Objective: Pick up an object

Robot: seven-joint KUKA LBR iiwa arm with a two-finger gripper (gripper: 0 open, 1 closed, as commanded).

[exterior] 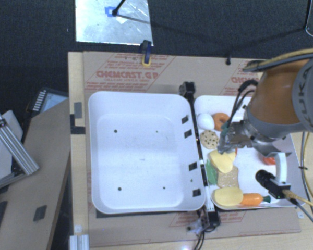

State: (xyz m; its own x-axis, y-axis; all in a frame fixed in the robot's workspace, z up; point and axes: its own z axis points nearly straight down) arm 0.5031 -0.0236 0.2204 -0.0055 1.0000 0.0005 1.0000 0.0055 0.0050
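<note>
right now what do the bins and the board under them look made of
Left bin: looks like moulded white plastic, smooth and faintly glossy, with rounded corners and a thin raised rim. Right bin: same look. Board beneath: probably cardboard or protective sheet, matte tan with red printed lettering; I can't tell which.

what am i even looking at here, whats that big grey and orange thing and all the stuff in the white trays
The big grey and orange thing is a robot arm, reaching in from the right. The single camera is fixed above the bench and looks down at a slant. At the arm's tip is a two-finger gripper, hovering low over the right bin. That bin holds small toy foods: a white egg, a spotted cookie, an orange ring, pale yellow pieces, a green piece and a carrot. The left bin sits beside it. I cannot tell whether the gripper has hold of anything; its tip is too small and dark to read.
</note>
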